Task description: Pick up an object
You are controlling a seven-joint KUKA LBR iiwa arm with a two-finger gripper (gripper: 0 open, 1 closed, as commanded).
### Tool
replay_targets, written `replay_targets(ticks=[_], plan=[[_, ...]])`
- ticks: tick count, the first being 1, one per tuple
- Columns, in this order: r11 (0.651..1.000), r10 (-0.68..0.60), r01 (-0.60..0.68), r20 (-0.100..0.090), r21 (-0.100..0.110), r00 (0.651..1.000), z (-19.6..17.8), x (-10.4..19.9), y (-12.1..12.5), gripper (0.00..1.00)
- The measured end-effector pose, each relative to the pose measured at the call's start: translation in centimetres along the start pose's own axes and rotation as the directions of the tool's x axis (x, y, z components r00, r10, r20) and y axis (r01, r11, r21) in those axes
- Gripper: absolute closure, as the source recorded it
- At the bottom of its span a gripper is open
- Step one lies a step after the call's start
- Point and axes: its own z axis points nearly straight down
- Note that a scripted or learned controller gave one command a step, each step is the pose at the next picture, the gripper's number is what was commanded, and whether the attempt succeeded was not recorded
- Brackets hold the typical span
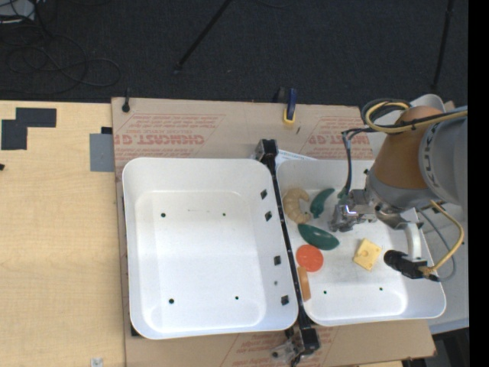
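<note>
The jaws are seen low in the right bin (428, 304); whether they are released or clenched cannot be told. Two green pieces (318, 237), one tan piece (296, 202), one red disc (309, 258) and one yellow block (367, 254) are counted, all just left of or near the jaws. One left bin (145, 312) is beside it on the desk (53, 243).

The claw (345, 214) looks like shiny grey metal. Under it, the right bin (382, 304) is smooth white plastic with a soft shine, and so is the left bin (199, 251) farther off. Just beside the claw, a dark green piece (318, 237) looks glossy. Near it, the orange round thing (309, 258) and the yellow block (367, 254) look matt. The tabletop (53, 228) looks like pale, smooth wood, with brown cardboard (191, 132) under the bins.
</note>
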Motion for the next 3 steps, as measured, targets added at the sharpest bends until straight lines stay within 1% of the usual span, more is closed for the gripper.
replay_targets(ticks=[1,2,3], plan=[[1.0,-0.003,0.003,-0.001,-0.001,1.0,-0.5,0.1,-3.3,1.0],[1.0,-0.007,0.007,0.002,-0.006,1.0,-0.5,-3.7,1.5,1.0],[1.0,-0.008,0.008,0.001,-0.006,1.0,-0.5,-5.3,5.4,1.0]])
